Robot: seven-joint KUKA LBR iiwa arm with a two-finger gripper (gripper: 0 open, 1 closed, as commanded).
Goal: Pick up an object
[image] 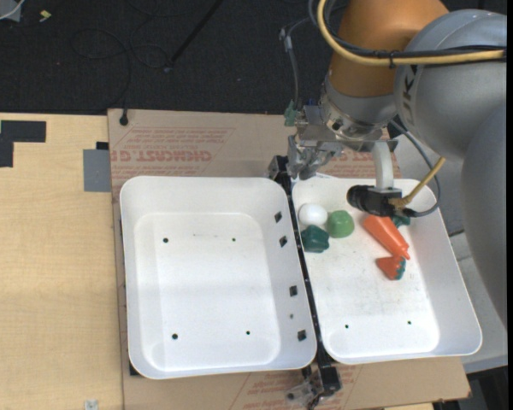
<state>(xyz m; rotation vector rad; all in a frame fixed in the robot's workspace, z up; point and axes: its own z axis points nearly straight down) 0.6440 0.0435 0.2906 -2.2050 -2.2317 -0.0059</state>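
In the right bin [427, 331], near its far left corner, lie a white ball [312, 214], a light green ball [340, 223] and a dark teal lump [315, 240], close together. An orange carrot-shaped toy [385, 234] with a teal end [394, 268] lies to their right. My gripper [302, 166] hangs over the bin's far left corner, just beyond the white ball and above it. I see nothing held in it.
The left bin [145, 229] sits beside the right one, with black clips [284, 241] along the shared wall. Both bins rest on a brown cardboard sheet [197, 148]. The big grey arm with its orange band [380, 24] looms over the right bin's far side.
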